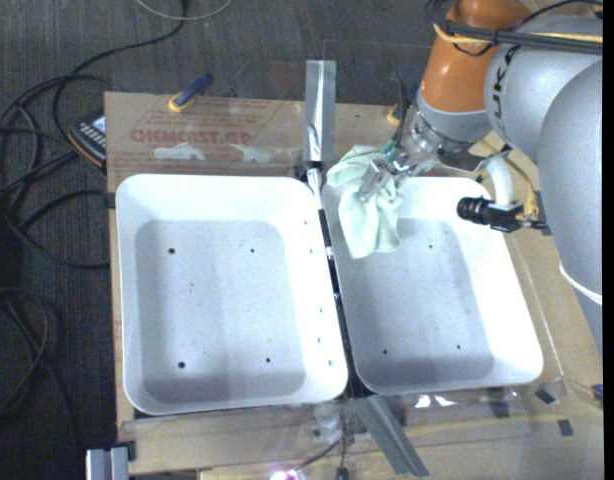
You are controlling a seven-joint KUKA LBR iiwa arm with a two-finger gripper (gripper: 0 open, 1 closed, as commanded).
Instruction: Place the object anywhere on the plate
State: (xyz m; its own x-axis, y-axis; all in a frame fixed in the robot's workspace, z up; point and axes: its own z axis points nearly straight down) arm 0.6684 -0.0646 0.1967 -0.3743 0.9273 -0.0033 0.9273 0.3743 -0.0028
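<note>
Camera view, item one: the gripper [387,168], carried on the grey arm [547,78] reaching in from the right, is found over the far left corner of the right bin [457,358]. Its fingers are closed on a cloth [372,213], a fold of which is seen pinched between them. Item two: the cloth, pale green-white, soft and crumpled, is held up by its top and hangs in loose folds down to the bin floor, its far edge lying over the rim near the divider between the bins. Item three: the left bin [147,368], white and shallow, is set just beside the right one. No plate can be made out, so the target is judged to be one of the bins. For the step in hand, the pinch is best kept firm and the cloth lifted until its hanging tail is free of the rim, since a dragging corner is likely to snag on the divider. A limp cloth is expected to swing, so slow carriage is advised and release only once it is well inside the walls.
</note>
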